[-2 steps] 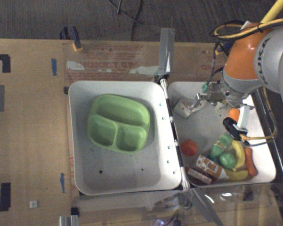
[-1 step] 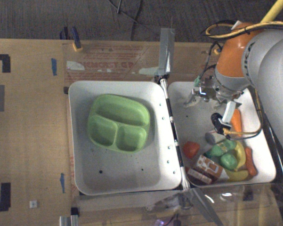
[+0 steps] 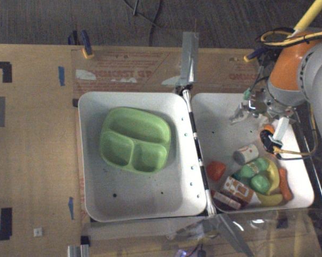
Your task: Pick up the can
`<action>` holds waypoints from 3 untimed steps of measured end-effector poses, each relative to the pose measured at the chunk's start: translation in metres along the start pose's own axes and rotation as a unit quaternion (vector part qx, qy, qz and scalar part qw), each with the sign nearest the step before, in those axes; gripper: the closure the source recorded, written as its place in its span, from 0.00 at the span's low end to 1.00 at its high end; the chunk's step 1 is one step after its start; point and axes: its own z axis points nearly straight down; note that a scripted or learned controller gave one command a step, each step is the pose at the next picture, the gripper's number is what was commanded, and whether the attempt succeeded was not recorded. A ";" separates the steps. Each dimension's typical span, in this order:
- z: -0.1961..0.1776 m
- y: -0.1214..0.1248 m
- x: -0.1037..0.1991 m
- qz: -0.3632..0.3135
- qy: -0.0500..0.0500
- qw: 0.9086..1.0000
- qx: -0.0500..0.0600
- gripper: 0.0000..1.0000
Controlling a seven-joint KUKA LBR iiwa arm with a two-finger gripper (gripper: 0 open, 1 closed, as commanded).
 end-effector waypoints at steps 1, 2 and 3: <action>0.000 -0.089 -0.014 0.063 0.000 0.998 -0.006 0.00; -0.007 -0.088 -0.017 0.065 -0.003 0.998 -0.007 1.00; -0.001 -0.107 0.005 -0.080 -0.004 0.997 -0.011 1.00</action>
